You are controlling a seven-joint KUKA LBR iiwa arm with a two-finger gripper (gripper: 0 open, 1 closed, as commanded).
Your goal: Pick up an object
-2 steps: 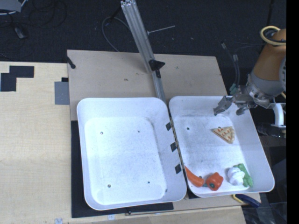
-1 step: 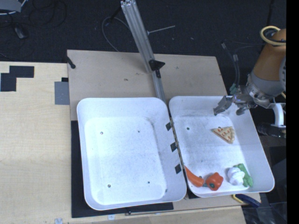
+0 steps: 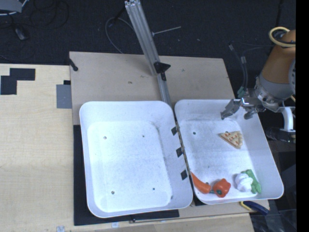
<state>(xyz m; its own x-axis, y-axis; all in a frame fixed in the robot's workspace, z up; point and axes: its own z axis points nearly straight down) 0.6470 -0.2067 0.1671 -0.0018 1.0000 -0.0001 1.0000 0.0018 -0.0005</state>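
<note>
Hovering over the right bin (image 3: 270, 153) at its 1 o'clock corner, the pincer (image 3: 240, 108) hangs with fingers spread, nothing between them. Nearest candidate: a tan waffle-like wedge (image 3: 232, 138), lying flat just toward 6 o'clock of the pincer, apart from it. Along the bin's 6 o'clock edge: an orange carrot-shaped piece (image 3: 199, 183), touching a red pepper-like piece (image 3: 222, 187); a white-and-green piece (image 3: 247, 181) near the 5 o'clock corner. Left bin (image 3: 96, 115) on the table (image 3: 116, 76).

Risk, as I judge it: the wedge sits low and flat, so fingers may skate over it or nudge it aside. The bottom cluster crowds the wall, inviting a clipped rim or double grab.
</note>
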